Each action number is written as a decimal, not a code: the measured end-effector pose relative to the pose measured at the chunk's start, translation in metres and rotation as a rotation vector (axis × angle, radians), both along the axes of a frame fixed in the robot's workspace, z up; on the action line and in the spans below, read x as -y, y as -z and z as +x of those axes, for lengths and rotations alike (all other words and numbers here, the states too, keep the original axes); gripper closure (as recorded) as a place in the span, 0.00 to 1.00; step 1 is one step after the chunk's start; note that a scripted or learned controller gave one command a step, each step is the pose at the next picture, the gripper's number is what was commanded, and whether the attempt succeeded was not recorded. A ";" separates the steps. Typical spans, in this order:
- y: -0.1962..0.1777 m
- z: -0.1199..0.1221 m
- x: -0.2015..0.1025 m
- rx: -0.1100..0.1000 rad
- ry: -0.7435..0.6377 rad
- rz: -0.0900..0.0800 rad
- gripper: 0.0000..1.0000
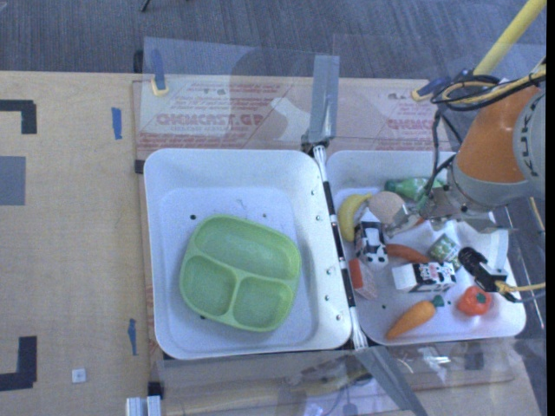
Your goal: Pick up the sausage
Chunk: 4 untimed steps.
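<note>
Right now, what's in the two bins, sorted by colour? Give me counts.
Green: 3 - divided plate, item at the right bin's far wall, small piece
Orange or red: 4 - carrot, sausage, tomato-like piece, piece by the divider
Yellow: 1 - banana
Black-and-white: 2 - cartons
Total: 10

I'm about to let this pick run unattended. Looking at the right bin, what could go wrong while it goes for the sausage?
1. The sausage lies packed among the cow-print toy, the white box and the green packet, so the gripper might close on a neighbour instead.
2. The sausage is thin and smooth-looking; it may slip or roll.
3. Descending into this clutter could shove the banana or carrot against the bin wall.
</note>
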State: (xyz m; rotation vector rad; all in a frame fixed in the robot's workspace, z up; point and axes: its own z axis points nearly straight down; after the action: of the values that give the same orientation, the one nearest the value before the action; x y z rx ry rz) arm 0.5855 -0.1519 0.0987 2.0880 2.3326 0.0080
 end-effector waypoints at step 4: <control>0.000 0.000 -0.024 -0.001 0.014 0.001 1.00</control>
State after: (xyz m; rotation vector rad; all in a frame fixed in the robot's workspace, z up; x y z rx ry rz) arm 0.5853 -0.1275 0.0985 2.1053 2.3191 0.0084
